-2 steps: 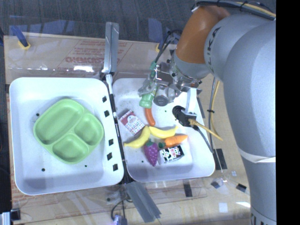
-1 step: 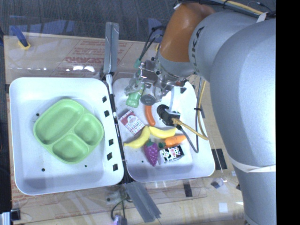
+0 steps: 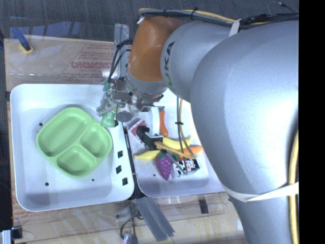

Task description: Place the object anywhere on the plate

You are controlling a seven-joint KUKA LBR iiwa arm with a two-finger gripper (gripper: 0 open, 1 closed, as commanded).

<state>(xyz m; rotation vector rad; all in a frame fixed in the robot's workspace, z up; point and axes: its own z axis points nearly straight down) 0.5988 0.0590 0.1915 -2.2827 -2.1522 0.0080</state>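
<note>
The light green three-compartment plate lies in the left bin. My gripper hangs over the plate's upper right rim, close to the divider between the bins. A small pale green object sits between its fingers, just above that rim. The gripper is shut on it. The wrist and the orange band hide the gripper's top.
In the right bin lies a pile: a yellow banana, purple grapes, an orange carrot-like piece and small dark packets. The big grey arm covers the bin's right side.
</note>
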